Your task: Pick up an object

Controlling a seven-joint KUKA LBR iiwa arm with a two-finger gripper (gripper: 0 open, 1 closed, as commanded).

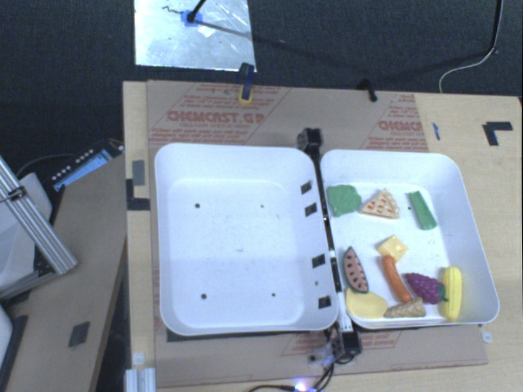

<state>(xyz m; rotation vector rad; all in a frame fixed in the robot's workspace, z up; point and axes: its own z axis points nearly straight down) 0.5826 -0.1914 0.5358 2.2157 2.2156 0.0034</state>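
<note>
**A:** While both bins sit side by side on the bench (82,300), what's where, left to right?

**B:** Aluminium frame (37,231) at the bench's left edge. Then left bin (163,243), white, four small dark dots on its floor. Black clips (310,210) run along the seam where it touches the right bin (472,243). Printed cardboard sheet (343,113) lies under both bins.

**A:** Pickable objects?

**B:** All in the right bin.
- Green leafy piece (341,199) near the far left corner.
- Watermelon slice (355,269) by the left wall, nearer the front.
- Pale yellow disc (367,304) in the front left corner, just below the slice.
- Waffle-pattern wedge (380,205) just beside the leafy piece.
- Yellow block (392,247) mid-bin, orange carrot (396,278) touching it on the near side, lying at a slant.
- Tan lump (406,308) at the front wall, touching the carrot's tip.
- Green bar (422,210) toward the far right, apart from the rest.
- Purple grapes (423,285), just above the tan lump.
- Yellow corn-like piece (452,291), upright along the right wall near the front right corner, touching the grapes.

**A:** Gripper state? Opening, load?

**B:** Can't tell. Every object listed is lying on the bin floor.

**A:** Anything past the bins?

**B:** Shiny foil sheet (192,21) beyond the bench's far edge, blue-and-yellow clamp (245,84) on that edge.
</note>
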